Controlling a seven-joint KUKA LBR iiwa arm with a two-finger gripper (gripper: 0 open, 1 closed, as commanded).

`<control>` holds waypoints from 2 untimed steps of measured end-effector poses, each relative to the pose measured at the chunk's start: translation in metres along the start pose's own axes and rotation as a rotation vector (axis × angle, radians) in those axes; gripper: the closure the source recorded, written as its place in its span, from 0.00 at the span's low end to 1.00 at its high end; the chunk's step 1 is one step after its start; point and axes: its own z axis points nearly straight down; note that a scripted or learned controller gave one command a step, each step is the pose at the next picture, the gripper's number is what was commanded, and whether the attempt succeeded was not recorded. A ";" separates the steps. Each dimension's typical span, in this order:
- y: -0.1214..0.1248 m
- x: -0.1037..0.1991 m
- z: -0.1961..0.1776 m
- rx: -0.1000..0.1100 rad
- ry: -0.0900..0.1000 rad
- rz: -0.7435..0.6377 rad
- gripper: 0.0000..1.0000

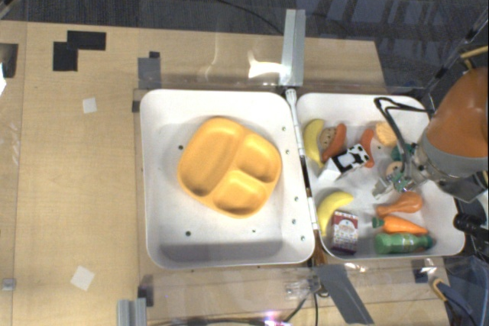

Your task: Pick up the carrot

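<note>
The carrot (405, 225), orange with a small green end, lies on its side near the front right of the right bin (359, 107). My gripper (392, 181) hangs just behind and slightly left of it, over the bin's right half, below the arm's orange band (461, 118). Its fingers look spread open with nothing between them. An orange, pear-shaped toy (403, 203) lies between the gripper and the carrot.
The right bin also holds a green vegetable (403, 243) in front of the carrot, a red box (345, 231), a yellow fruit (334, 204), a banana (313, 138), a black-and-white cow toy (352, 158) and other toy food. A yellow divided plate (229, 164) sits in the left bin (164, 240).
</note>
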 end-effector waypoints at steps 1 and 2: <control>-0.033 -0.018 0.007 -0.006 -0.004 0.010 1.00; 0.017 -0.010 0.040 -0.009 -0.003 0.138 1.00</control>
